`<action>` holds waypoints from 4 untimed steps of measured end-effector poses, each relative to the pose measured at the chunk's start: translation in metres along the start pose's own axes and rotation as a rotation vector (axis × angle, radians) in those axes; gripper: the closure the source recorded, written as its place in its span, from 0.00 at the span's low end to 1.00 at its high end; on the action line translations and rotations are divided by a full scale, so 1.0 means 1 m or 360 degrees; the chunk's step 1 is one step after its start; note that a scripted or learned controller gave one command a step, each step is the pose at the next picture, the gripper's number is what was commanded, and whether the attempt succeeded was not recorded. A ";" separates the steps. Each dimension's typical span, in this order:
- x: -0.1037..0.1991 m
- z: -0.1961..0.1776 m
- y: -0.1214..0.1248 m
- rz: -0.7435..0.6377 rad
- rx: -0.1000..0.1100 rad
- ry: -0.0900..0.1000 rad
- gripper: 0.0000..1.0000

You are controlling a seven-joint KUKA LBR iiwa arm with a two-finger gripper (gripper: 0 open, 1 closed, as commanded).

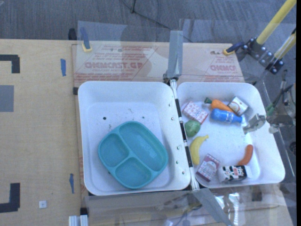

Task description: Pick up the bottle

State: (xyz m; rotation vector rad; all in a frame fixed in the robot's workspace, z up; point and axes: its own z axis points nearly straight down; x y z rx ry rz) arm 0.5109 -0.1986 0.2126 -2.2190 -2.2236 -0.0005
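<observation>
The bottle [226, 116] is blue and lies on its side in the upper part of the right bin [269, 164], its cap end pointing right. An orange carrot [219, 105] touches it from above. My gripper [255, 123] hangs over the bin's right side, just right of and slightly below the bottle's cap end. It is apart from the bottle. The arm behind it comes in from the right edge of the view.
The right bin also holds a pink carton [194, 111], a small white box [238, 106], a green item [192, 127], a banana [197, 147], a sausage [246, 155], a pink box [208, 167] and a cow-print carton [233, 173]. A teal divided plate [133, 154] lies in the left bin [94, 98].
</observation>
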 end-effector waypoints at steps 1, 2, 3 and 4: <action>0.002 0.044 0.063 0.0130 -0.0004 -0.0003 0.00; 0.023 0.120 0.092 0.0008 -0.0019 -0.0008 0.00; 0.022 0.113 0.090 0.0011 -0.0012 -0.0007 1.00; 0.030 -0.001 0.107 0.0508 -0.0002 -0.0003 1.00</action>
